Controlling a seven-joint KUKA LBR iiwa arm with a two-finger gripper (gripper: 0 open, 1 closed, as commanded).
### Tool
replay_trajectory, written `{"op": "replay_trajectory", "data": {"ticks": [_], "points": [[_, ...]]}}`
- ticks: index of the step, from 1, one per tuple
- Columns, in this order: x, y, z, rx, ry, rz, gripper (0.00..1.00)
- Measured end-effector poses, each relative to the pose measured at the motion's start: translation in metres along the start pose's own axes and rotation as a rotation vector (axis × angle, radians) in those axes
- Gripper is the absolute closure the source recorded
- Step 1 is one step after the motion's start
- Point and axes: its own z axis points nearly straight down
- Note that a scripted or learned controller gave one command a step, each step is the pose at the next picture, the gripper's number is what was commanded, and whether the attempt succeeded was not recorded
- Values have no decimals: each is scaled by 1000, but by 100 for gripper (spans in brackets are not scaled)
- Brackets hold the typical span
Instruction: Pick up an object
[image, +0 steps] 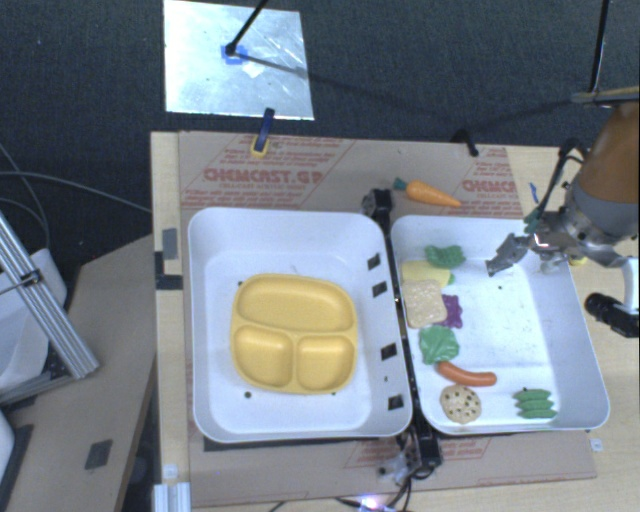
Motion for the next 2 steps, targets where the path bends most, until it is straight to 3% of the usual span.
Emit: {"op": "replay_trajectory", "data": {"ticks": [1, 2], "points": [[-17, -96, 97, 15, 4, 8, 0], [78, -68, 106, -1, 4, -9, 0]]}}
